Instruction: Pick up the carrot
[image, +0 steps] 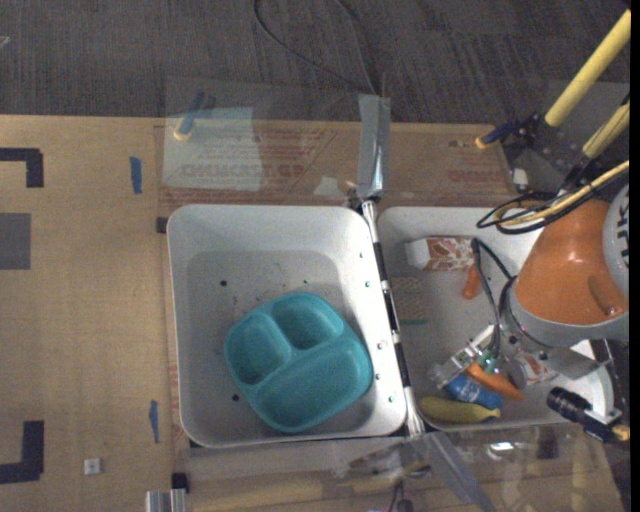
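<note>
Carrot (497, 381) lies low in the right bin (440, 300), under the arm's (570, 280) wrist; what shows of it is a short orange length with its long axis slanting from upper left to lower right, the lower-right end pointing toward the bin's near right corner, the other end hidden by the gripper (480, 362); which end is the tip cannot be told; the gripper sits right at the carrot, but whether the jaws are released or clenched cannot be told; a blue item (468, 388) lies just beside the carrot on its left, and a banana (458, 409) lies just below both, along the bin's near wall; a small carton (441, 253) rests near the far wall, with a small orange piece (470, 283) next to it; the left bin (200, 260) holds a teal divided plate (298, 362); both bins sit on a tan worktop (80, 320) marked with black corner marks and blue tape; dark carpet (150, 50) runs beyond its far edge, crossed by a thin cable.
</note>
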